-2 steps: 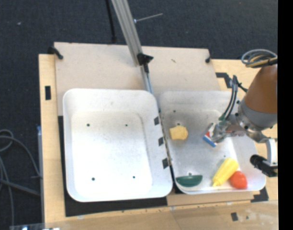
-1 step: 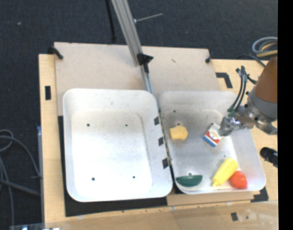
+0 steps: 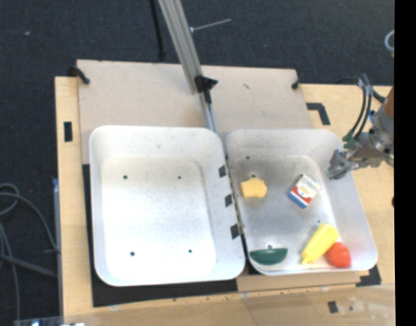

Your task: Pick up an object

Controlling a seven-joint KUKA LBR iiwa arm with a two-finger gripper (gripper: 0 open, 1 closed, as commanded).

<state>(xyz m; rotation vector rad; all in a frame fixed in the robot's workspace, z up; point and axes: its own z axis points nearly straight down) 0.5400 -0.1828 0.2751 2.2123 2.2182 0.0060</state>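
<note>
Five small objects lie in the right bin (image 3: 344,182): a pale yellow chunk (image 3: 253,188) near its left wall, a little white carton with red and blue print (image 3: 303,191) to the right of that and apart from it, a dark green bowl-shaped piece (image 3: 268,255) by the near rim, and a yellow banana-like toy (image 3: 319,243) touching a red-orange ball (image 3: 338,255) in the near right corner. None of them is lifted — all rest on the bin floor. The end effector (image 3: 338,164) is over the right bin's far right rim, well apart from the carton; I cannot tell how its jaws stand, since it is small and blurred at the view's edge. The left bin (image 3: 153,202) sits just beside the right one on the wooden table (image 3: 68,182). A slanted aluminium rail (image 3: 182,36) rises behind the bins.
</note>
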